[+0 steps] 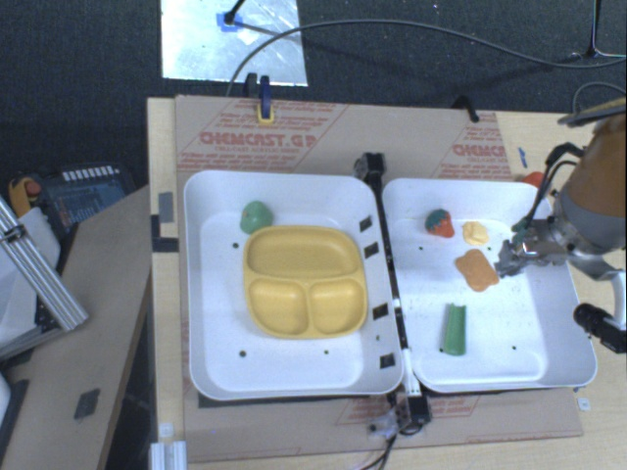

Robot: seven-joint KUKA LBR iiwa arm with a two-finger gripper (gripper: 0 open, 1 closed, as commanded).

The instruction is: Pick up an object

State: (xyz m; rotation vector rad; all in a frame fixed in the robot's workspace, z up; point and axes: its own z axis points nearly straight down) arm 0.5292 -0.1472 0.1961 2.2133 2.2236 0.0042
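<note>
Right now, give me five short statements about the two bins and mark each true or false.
1. The yellow divided tray lies in the left bin. True.
2. The green stick lies inside the tray. False: it lies on the right bin floor.
3. The tool is beside the orange slab. True.
4. The green ball is in the right bin. False: left bin, beside the tray.
5. The red and green piece lies in the right bin. True.

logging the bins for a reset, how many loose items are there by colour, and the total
green: 2, a round piece in the left bin, a long piece in the right bin
orange/tan: 1
pale yellow: 1
red with green top: 1
yellow divided tray: 1
total: 6
</note>
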